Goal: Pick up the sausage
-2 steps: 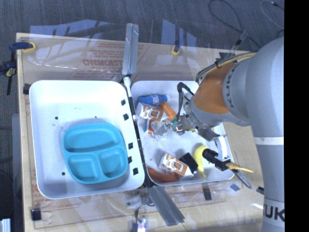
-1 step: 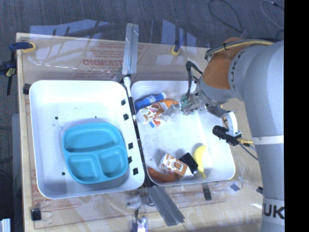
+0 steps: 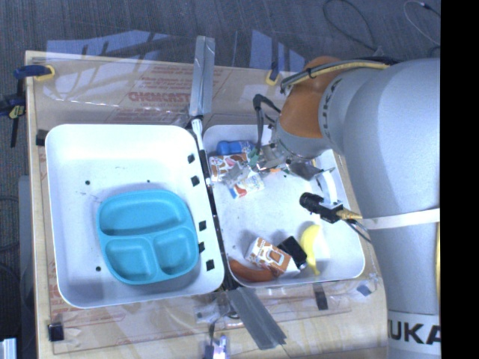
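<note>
My gripper (image 3: 262, 158) hangs at the far end of the right bin (image 3: 340, 264), over a clutter of small packets (image 3: 238, 172); I cannot tell its state from here; nothing shows in its hold. The sausage (image 3: 247, 271) lies well toward the near rim from my gripper, half tucked under a small carton (image 3: 268, 256). I judge this the approach step; next I must travel there, descend, and straddle its exposed end.

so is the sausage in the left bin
No, the sausage lies at the near edge of the right bin, partly under a small carton; the left bin holds a blue tray.
</note>
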Robot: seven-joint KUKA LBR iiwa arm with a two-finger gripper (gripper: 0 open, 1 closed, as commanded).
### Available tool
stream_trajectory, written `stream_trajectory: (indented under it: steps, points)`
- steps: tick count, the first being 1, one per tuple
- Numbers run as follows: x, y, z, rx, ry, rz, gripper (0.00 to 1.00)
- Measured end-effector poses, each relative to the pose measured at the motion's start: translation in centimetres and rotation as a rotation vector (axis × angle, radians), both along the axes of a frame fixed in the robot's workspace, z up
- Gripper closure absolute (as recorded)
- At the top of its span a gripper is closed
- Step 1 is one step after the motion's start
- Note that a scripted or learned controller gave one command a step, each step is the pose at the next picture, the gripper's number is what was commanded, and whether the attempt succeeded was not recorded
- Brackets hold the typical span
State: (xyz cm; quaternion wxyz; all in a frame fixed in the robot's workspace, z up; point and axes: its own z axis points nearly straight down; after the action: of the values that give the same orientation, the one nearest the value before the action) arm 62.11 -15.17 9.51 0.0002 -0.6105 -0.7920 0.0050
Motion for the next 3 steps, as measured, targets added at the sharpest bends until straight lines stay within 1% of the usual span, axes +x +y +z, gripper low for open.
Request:
stream_trajectory:
  steps: [1,2,3]
  points:
    - [3.6,-5.8,4.5,0.007,-0.005,-0.089,0.00]
    - [-5.4,-3.2,-0.4,0.008,-0.002,-0.029,0.00]
    - [1.2,-1.6,2.3,0.007,-0.006,-0.005,0.00]
